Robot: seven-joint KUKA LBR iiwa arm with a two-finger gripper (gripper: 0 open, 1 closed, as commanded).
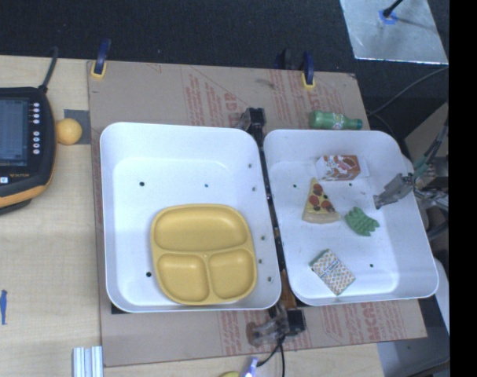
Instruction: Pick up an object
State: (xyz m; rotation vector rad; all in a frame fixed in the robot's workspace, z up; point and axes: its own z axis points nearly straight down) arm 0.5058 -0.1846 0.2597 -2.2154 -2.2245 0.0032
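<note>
Since the gripper (389, 192) sits at the right bin's (395, 285) 3 o'clock edge, can't tell its state, I'd guess it's approaching and needs to drop onto the green toy (361, 221) next.

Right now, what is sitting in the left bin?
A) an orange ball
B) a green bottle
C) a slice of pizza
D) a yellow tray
D: the yellow tray with three sections lies in the left bin, while the pizza is in the right bin.
</note>
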